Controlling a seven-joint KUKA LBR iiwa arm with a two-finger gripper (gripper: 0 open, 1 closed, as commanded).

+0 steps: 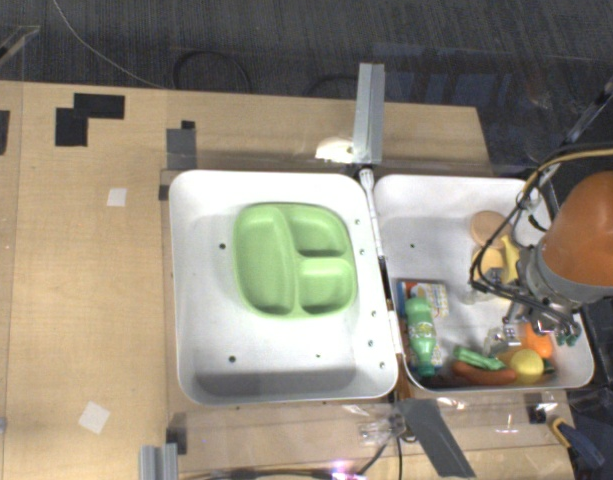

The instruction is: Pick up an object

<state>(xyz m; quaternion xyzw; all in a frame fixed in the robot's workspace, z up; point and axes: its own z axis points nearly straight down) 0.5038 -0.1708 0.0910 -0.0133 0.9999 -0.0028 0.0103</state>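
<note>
Along the right bin's (426, 208) near wall lie small toy foods: a yellow lemon (527, 364), a red chilli (483, 374), a green bottle (419, 330). They look light, stiff and smooth, best pinched across the middle. The gripper (516, 330) hangs just above the lemon; its fingers' spread I cannot tell. Farther left sits a green divided tray (291, 258).

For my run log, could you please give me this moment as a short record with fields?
left bin: shallow white bin holding a light green divided plastic tray
right bin: shallow white bin with a green plastic bottle, an orange-red carrot-shaped toy, a yellow round toy
arm: gripper low over the right bin's near right corner
grasp: cannot tell
</note>
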